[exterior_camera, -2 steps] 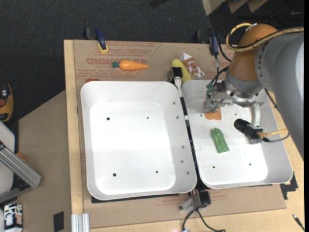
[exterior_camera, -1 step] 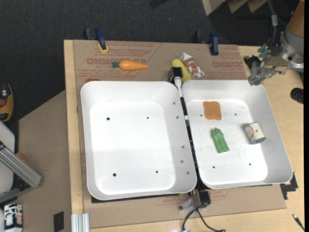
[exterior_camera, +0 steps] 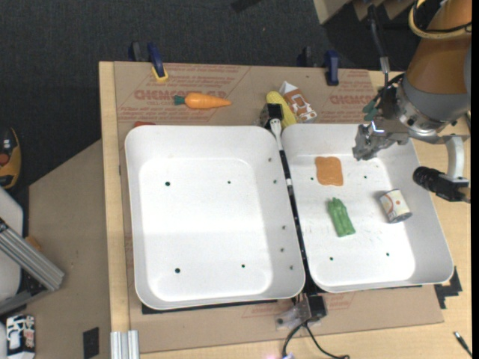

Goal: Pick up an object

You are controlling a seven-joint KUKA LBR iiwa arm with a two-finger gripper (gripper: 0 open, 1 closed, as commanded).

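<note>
While the gripper [exterior_camera: 368, 142] hangs over the right bin [exterior_camera: 419, 264], its opening unclear, 3 objects lie inside: flat orange slab [exterior_camera: 328, 170], ridged green piece [exterior_camera: 340, 218], small can [exterior_camera: 394, 206].

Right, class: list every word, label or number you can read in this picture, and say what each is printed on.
"CHEM..." in red on the cardboard sheet beyond the left bin; the rest is hidden by the carrot or too faint.
More red print on the cardboard beyond the right bin: blurred.
Label on the small can: too small.
Print on the packet: too small.
</note>
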